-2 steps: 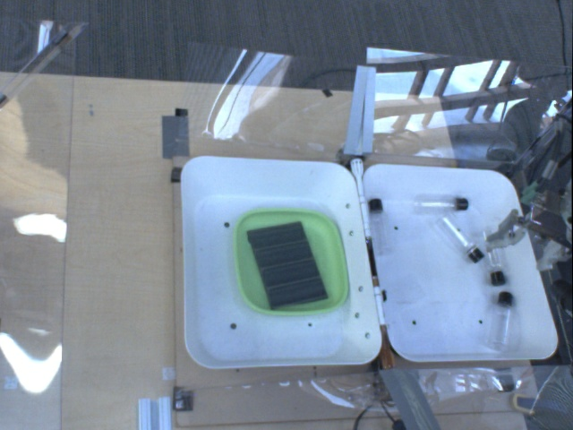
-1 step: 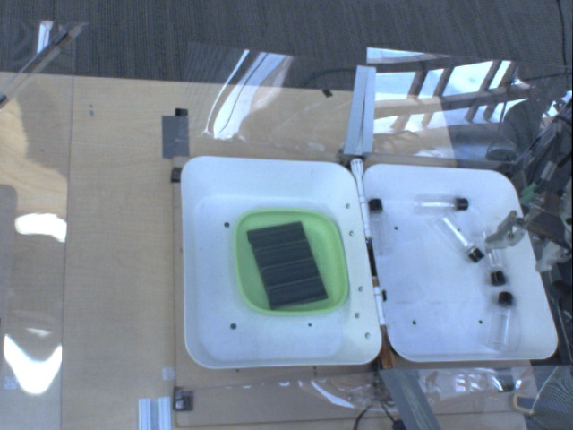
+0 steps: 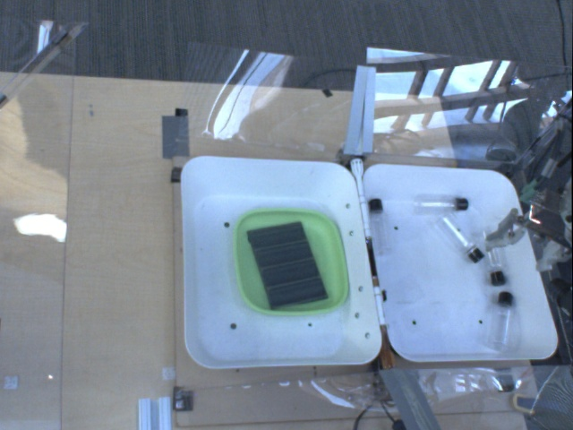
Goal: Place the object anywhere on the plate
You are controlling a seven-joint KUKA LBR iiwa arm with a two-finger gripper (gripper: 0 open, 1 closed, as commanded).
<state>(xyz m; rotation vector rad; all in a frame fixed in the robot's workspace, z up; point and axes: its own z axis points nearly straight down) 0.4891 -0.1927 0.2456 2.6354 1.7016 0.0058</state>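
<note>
Green plate [image 3: 336, 271] sits in left bin [image 3: 201, 240], dark ridged block [image 3: 286, 265] already on it; we see clear vials [image 3: 439, 205] scattered across right bin [image 3: 421, 330]; gripper [image 3: 506, 233] at right bin's edge, jaws' state unreadable.

Two shallow white bins are sitting side by side on the wooden bench [image 3: 89, 267]: the left bin [image 3: 201, 330] and the right bin [image 3: 403, 330], their inner edges touching. A grey metal post [image 3: 361, 110] is standing just behind the seam between them. A small dark bracket [image 3: 175, 134] is lying near the left bin's far corner. Dark ribbed flooring [image 3: 269, 12] is stretching beyond the bench.
</note>
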